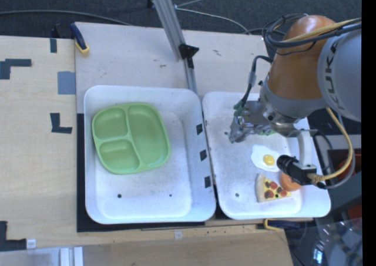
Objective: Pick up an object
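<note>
**Gripper poised over the right bin**

The gripper (237,134) is seen low over the right bin (226,197), at its upper left; how its claw stands cannot be told. A toy fried egg (265,158) lies just beside it. A toy pizza slice (269,188) lies below, its long axis roughly horizontal, its tip toward the left. A green divided plate (130,137) rests in the left bin (141,203).

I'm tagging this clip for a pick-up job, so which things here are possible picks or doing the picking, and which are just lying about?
For the job:
- claw, above the right bin
- toy fried egg
- toy pizza slice
- green divided plate, in the left bin

Lying about:
- metal pole
- blue and yellow clamp
- tape marks on the bench
</note>
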`<state>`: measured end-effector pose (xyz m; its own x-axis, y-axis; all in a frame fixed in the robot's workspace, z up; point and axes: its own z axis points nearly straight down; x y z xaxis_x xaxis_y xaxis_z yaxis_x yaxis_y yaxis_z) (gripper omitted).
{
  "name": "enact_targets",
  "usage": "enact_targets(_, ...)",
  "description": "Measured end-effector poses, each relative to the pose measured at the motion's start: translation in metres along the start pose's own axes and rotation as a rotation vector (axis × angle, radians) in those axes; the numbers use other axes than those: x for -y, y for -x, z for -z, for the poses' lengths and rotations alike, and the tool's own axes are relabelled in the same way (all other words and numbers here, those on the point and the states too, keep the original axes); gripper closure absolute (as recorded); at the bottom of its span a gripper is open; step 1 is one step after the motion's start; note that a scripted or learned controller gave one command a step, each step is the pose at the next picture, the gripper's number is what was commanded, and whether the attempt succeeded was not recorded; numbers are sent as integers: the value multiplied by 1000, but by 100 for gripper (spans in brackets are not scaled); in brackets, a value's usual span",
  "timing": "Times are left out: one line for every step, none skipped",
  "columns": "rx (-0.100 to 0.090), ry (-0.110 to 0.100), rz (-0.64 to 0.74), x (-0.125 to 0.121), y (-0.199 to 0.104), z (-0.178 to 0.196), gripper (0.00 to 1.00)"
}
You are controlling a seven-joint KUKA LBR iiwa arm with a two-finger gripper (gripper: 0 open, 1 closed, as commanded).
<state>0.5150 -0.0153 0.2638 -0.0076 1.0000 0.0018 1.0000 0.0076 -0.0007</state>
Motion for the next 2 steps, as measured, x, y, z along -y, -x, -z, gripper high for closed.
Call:
enact_targets(1,-3,-1,7,-52,-18,100)
enact_targets(0,-2,0,9,-105,-15,100)
